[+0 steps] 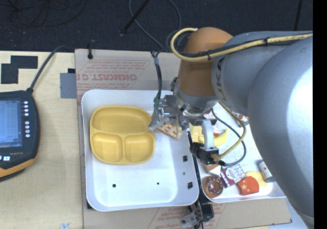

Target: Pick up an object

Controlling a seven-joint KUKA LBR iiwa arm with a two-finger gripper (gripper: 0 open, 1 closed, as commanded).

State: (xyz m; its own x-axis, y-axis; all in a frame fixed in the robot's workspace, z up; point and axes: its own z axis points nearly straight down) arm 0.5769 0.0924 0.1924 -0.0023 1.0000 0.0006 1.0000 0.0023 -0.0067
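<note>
Grey robot arm with orange band reaching from the right, end effector (164, 115) low over the left white bin (134, 187), whether spread or pinching cannot be told, waffle piece (170, 129) just beneath it, beside a yellow divided plate (121, 135), right bin (255, 193) holding small toy foods

A yellow divided plate (122, 135) is seen lying in the left white bin (133, 192), toward its left side. The gripper (164, 120) is positioned at the plate's right edge, just above a waffle-patterned toy piece (170, 130). In the right bin (255, 195), a chocolate doughnut (213, 186), a red item (248, 185) and a yellow banana-like piece (219, 138) are visible. A teach pendant (15, 131) is set on the bench at the left.
</note>
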